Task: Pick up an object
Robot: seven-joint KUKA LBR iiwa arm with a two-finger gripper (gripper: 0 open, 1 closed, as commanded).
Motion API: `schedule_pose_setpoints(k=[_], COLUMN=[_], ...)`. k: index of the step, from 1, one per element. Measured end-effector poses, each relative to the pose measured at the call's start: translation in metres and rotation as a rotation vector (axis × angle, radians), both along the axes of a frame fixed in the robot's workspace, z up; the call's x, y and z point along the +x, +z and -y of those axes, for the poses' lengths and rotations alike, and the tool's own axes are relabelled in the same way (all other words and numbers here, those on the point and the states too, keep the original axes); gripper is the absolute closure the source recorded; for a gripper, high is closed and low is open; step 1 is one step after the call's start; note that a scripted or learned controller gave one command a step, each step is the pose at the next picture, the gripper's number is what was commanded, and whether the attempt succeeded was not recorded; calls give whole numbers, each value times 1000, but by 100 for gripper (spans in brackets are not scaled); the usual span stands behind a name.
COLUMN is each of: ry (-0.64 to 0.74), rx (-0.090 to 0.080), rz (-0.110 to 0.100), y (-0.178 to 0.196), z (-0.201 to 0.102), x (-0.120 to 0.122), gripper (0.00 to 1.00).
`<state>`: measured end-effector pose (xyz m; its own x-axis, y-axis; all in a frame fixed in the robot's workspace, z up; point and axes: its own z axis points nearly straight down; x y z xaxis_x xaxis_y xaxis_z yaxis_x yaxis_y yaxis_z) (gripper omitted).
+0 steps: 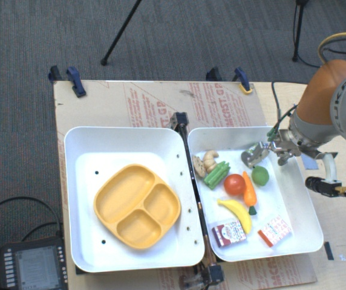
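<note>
The right bin [300, 207] holds several toy foods: a red tomato [235, 183], a green lime [260, 175], an orange carrot [249, 191], a yellow banana [236, 212], green beans [217, 174], a beige mushroom piece [205, 161] and two small red-and-white boxes [229, 233] [275, 230]. My gripper [254, 156] hangs low over the bin's back part, just above and behind the lime. Nothing shows between its fingers.
The left bin [85, 156] holds a yellow divided plate [137, 205]. Blue clamps [75, 80] [242, 78] grip the bench's back edge. A cable and black connector [321, 186] hang off the arm by the right bin's rim.
</note>
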<state>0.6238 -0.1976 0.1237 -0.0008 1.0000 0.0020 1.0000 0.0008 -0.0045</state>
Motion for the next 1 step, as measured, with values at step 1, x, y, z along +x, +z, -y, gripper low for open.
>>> schedule_pose_setpoints(k=[1], ry=[1], rx=[1], rz=[-1], y=[-37], z=[-49], x=[19], gripper=[0])
